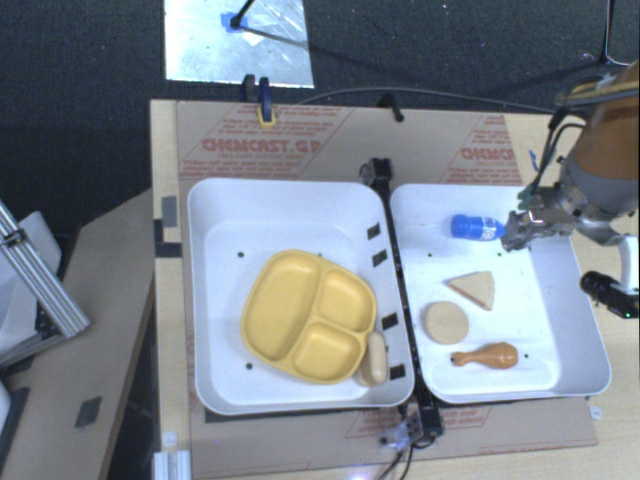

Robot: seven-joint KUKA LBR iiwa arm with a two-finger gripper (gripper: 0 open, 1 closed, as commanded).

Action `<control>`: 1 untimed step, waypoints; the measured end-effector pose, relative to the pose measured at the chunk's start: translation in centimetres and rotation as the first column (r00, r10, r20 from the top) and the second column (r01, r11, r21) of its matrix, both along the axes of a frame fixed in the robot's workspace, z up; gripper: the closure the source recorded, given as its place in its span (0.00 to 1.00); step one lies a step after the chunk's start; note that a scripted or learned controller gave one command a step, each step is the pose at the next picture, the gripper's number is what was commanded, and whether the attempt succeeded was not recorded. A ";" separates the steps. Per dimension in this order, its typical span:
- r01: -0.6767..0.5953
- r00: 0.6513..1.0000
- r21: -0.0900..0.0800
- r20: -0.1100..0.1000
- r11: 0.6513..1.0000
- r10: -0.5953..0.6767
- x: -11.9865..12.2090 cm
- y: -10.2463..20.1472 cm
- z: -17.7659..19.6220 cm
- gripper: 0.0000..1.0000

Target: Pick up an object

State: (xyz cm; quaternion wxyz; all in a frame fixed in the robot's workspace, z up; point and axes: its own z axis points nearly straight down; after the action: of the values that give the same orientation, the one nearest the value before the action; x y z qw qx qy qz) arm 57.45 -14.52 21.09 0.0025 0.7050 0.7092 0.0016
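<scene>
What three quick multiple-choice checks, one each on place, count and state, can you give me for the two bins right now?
1. Where is the yellow divided tray?
A. left bin
B. right bin
C. on the bench outside the bins

2. How many loose things lie in the right bin?
A. two
B. four
C. six

3. How does the blue bottle rest?
A. upright
B. on its side
C. lifted above the bin

Answers: 1 A, it sits in the left bin; 2 B, blue bottle, wedge, round disc and brown pear-shaped piece; 3 B, it lies lengthwise on the bin floor beside the gripper.
</scene>
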 end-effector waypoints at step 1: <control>0.000 1.000 0.000 -0.001 1.000 0.000 0.1 0.0 2.4 1.00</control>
State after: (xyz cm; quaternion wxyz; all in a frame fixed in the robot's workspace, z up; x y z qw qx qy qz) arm 57.58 -14.53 23.44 0.0021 0.7051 0.7091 0.0014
